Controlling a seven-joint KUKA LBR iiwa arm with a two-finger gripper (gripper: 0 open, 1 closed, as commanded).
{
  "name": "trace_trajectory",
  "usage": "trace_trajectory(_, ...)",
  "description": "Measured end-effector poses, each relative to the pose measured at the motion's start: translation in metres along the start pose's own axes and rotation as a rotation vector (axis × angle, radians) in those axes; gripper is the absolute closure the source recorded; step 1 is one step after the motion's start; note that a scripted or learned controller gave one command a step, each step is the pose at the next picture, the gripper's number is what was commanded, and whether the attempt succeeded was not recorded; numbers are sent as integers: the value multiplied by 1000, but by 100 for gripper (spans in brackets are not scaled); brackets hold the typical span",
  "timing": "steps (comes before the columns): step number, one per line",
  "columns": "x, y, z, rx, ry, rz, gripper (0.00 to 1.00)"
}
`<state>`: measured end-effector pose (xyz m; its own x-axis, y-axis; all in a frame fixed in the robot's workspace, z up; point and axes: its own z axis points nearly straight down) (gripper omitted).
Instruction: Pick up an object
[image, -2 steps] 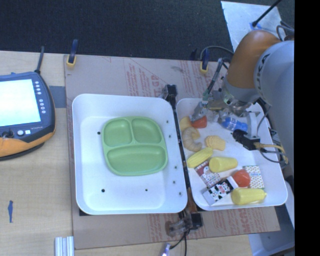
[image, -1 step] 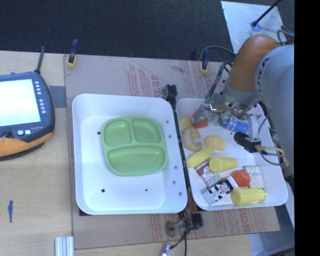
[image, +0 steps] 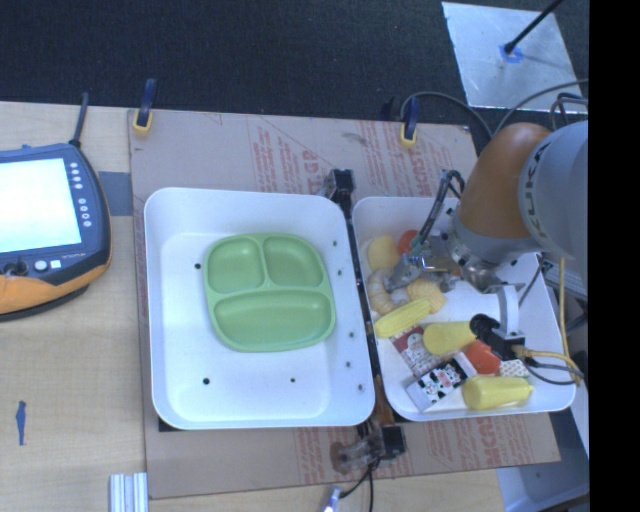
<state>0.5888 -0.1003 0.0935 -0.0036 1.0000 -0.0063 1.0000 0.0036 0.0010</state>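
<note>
In the right-hand shallow white plastic bin (image: 556, 318), the metal two-finger tool (image: 415, 266) is hovering low over pale yellow plastic food pieces (image: 398, 290); its grip cannot be told. Next, it is needing one piece squarely between the jaws.

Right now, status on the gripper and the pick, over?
Gripper down in right bin, among yellow pieces. Grasp cannot be confirmed. Green divided plate sits alone in left bin. Items crowded tight around the fingers.

The arm (image: 555, 190) is smooth, rounded grey casing with a broad orange band above the wrist. Its end effector (image: 415, 265) is dull metal, with a black cable looped alongside.
</note>
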Motion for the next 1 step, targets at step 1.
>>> trace_trajectory(1, 0, 63, 2, 30, 6, -3, 0)
